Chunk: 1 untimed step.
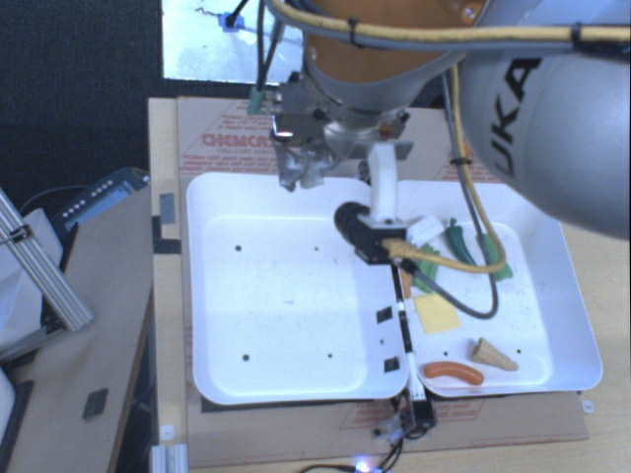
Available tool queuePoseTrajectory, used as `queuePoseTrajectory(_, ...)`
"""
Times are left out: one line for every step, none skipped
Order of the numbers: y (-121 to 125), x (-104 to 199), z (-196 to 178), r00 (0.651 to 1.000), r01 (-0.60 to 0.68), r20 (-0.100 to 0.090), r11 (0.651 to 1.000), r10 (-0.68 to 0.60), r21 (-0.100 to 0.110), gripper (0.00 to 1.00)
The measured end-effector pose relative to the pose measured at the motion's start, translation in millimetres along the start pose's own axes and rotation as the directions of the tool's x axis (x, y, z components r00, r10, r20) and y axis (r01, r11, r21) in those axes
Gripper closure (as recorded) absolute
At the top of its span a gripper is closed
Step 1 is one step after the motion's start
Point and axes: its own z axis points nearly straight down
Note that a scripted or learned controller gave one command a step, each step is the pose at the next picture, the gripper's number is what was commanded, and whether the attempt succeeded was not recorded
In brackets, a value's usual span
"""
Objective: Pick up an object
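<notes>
My gripper [299, 170] hangs over the far rim of the left bin [281, 308], near its back right corner, with nothing visibly held. The loose objects all lie in the right bin [577, 338]. They are a flat yellow square [436, 314], a tan cone [492, 355], an orange sausage [454, 372] at the front edge, green pieces [457, 238] towards the back, a small white piece [426, 230] and a thin orange strip [404, 283]. The arm's body hides the back part of the right bin.
A divider [402, 328] with black clips runs between the two bins. A brown board [212, 131] lies under the bins. A grey device [99, 197] and a metal rail [44, 279] sit off the bench to the left.
</notes>
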Motion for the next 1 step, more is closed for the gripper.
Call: queuePoseTrajectory(-47.6, 0.8, -108.8, 1.000, 0.003, -0.005, 1.000, -0.003, -0.007, 1.00)
